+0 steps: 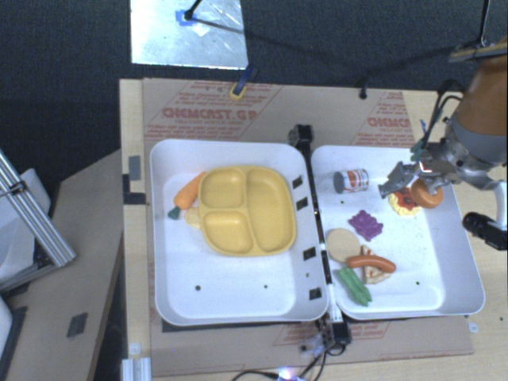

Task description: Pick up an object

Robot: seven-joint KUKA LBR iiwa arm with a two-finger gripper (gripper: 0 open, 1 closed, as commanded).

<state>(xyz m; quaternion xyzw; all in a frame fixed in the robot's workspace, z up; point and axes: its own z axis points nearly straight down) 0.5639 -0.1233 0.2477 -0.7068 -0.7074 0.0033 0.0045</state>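
Two shallow white bins sit side by side on the bench; the left bin point(171, 292) holds a yellow divided plate point(242, 210) with three compartments, lying flat near the bin's middle; a toy carrot point(187, 191) lies slanted against the plate's upper left edge, its green end pointing toward the bin's left wall.

The right bin point(456, 280) holds the small toys; a little can point(352, 180) with a red and white label lies on its side near the bin's upper left corner; a purple toy, perhaps a bunch of grapes point(367, 225), lies near the bin's middle; below it a round tan disc point(342, 244) rests flat, and just beside it to the right lies a toy hot dog point(371, 263), red sausage on a pale bun; a green pod-shaped toy point(355, 285) lies slanted just beneath, touching or nearly touching the hot dog; a yellow and red toy point(406, 205) and an orange round toy point(429, 198) lie in the bin's upper right part.

The arm reaches in from the right, and the gripper point(405, 181) hangs over the upper right part of the right bin, directly above the yellow and red toy and the orange one; whether it is spread or closed cannot be told from this angle, nor whether it has hold of anything.
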